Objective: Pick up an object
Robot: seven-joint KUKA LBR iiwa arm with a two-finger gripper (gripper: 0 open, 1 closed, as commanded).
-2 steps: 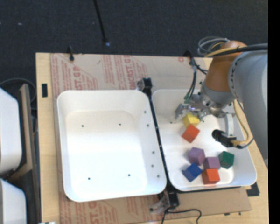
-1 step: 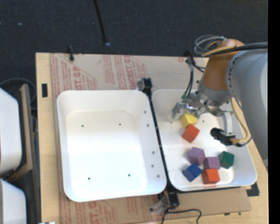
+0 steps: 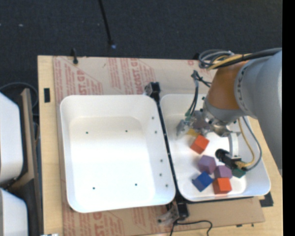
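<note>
Lowest in the frame, an orange cube (image 3: 222, 185) and a blue cube (image 3: 202, 181) sit side by side near the front wall of the right bin (image 3: 258, 183), well below the hand (image 3: 192, 127). Just above them lie two purple blocks (image 3: 206, 163), one touching the orange cube. Another orange cube (image 3: 200, 144) lies alone, just below and slightly right of the hand, close to it. Whether the hand's fingers are spread or pressed together I cannot tell; nothing shows between them. Its grey arm (image 3: 255, 85) with the orange band (image 3: 223, 90) reaches in from the right. Left of the hand is the left bin (image 3: 69, 127) on the table (image 3: 49, 77).
</note>
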